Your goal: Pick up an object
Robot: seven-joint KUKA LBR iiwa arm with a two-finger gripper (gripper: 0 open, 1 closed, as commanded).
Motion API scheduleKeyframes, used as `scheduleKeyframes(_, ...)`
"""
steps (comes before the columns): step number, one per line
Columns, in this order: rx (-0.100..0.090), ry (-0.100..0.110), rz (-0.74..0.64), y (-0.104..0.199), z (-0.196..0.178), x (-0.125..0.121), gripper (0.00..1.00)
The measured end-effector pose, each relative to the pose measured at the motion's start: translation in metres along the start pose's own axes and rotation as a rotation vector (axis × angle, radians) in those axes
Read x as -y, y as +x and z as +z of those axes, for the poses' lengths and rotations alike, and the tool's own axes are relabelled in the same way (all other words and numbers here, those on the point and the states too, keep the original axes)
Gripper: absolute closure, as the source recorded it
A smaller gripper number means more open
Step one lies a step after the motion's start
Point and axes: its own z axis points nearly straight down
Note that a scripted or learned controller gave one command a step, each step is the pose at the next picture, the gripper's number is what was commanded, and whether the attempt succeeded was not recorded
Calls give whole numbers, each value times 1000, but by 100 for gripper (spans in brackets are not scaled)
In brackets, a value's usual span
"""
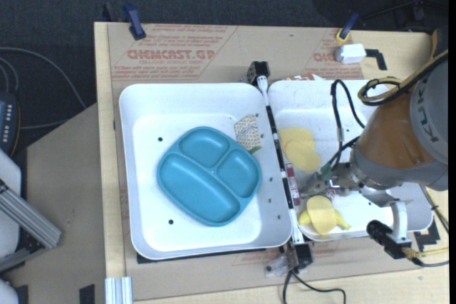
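**Supervisor:** Report the gripper position and jaw state.

**Operator:** I see the gripper [317, 185] low in the right bin [313, 92], near its left wall, between two yellow objects. I cannot tell how the jaws stand; the wrist and cabling cover them.

**Supervisor:** Where are the candidates?

**Operator:** The upper yellow piece [298, 146] lies just above the gripper. The lower yellow piece [322, 215] lies just below it, in the bin's near corner. I judge the arm sits low here because both targets crowd the divider side. The blue divided plate [208, 174] and a small patterned item [247, 130] lie in the left bin [135, 153], well apart.
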Motion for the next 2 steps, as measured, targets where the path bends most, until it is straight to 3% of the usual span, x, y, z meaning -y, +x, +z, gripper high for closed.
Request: scheduleKeyframes(2,-1,0,0,3,0,0,0)
